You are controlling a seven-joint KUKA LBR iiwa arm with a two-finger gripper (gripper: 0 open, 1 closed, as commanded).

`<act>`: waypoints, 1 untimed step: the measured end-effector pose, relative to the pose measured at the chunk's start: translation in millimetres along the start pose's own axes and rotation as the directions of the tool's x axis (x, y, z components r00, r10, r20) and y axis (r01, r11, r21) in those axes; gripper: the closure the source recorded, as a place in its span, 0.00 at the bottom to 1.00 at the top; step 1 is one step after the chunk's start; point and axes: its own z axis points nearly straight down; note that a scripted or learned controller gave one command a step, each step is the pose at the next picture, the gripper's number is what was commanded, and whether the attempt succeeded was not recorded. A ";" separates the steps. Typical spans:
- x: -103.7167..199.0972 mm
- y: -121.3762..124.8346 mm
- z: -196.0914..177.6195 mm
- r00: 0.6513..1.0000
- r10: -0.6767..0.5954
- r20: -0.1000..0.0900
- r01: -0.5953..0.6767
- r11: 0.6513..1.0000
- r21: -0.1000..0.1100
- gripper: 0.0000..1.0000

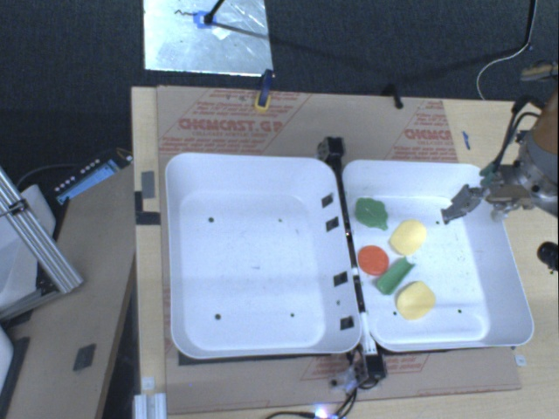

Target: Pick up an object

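Note:
Several small objects lie in the left half of the right bin (502, 278). A green lumpy piece (371, 213) is farthest back. A yellow round piece (408, 236) lies just right of it. Nearer the front sit an orange-red disc (374, 259), a green elongated piece (395, 276) and a second yellow piece (416, 300). My gripper (451, 213) hangs over the back right of this bin, a short way right of the first yellow piece and above it. Nothing shows in its grasp.
The left bin (253, 251) adjoins the right one along a divider with black clips (336, 225). Both bins rest on a cardboard sheet (227, 116). A shiny metal plate (205, 24) lies beyond the bench, and an aluminium frame (35, 243) stands at the far left.

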 end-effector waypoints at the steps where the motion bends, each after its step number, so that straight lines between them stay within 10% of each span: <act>1: -0.1 0.9 -11.0 1.000 -0.003 0.000 0.003 1.000 -0.003 1.00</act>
